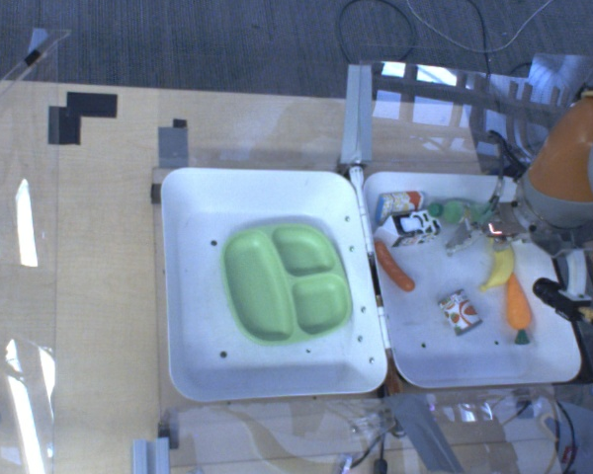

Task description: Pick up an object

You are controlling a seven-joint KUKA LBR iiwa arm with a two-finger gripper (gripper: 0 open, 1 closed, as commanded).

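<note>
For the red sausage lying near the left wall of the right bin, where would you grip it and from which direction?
Probably across the middle of the red sausage, coming straight down from above. It lies flat and slantwise, long and narrow, so fingers closing across its short width should fit. Its upper end sits close to the black-and-white toy and the right bin's left wall, so the lower half looks freer.

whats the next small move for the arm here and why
Probably a short descent onto the banana. The gripper hangs over the right bin, just above and left of the banana, with nothing visibly between its fingers. The carrot lies close beside the banana, so a slight shift right first seems wise.
</note>
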